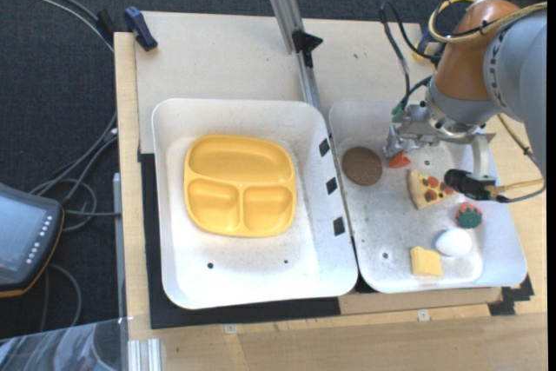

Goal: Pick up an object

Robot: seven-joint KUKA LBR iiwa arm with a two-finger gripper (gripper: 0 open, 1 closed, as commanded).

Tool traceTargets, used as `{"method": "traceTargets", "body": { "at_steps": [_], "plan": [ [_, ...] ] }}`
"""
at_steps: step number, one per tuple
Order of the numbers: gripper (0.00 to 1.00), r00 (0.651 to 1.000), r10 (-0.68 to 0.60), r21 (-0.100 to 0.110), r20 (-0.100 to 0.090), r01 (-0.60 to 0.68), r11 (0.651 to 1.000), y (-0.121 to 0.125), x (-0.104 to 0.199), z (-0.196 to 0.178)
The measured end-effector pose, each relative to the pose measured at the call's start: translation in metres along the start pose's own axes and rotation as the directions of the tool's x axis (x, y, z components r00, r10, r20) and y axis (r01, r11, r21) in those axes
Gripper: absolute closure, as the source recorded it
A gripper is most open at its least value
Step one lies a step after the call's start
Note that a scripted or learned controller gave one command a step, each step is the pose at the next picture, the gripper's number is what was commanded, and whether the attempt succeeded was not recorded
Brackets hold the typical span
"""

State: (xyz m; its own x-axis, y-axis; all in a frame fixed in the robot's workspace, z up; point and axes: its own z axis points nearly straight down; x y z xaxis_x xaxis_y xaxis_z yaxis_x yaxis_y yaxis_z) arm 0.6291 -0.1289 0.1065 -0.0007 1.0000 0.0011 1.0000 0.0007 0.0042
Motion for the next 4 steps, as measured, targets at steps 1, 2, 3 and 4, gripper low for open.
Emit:
{"method": "traceTargets", "body": {
  "at_steps": [1, 2, 3, 4],
  "plan": [
    [1.0, 1.0, 0.0, -0.002, 0.002, 0.0, 1.0, -0.008, 0.003, -0.052],
    [1.0, 1.0, -0.001, -0.003, 0.002, 0.001, 1.0, -0.006, 0.003, -0.1],
    [1.0, 1.0, -0.006, 0.004, -0.002, 0.006, 1.0, -0.013, 0.06, -0.115],
    [1.0, 1.0, -0.006, 0.007, -0.002, 0.006, 1.0, -0.015, 0.113, -0.108]
  ]
}}
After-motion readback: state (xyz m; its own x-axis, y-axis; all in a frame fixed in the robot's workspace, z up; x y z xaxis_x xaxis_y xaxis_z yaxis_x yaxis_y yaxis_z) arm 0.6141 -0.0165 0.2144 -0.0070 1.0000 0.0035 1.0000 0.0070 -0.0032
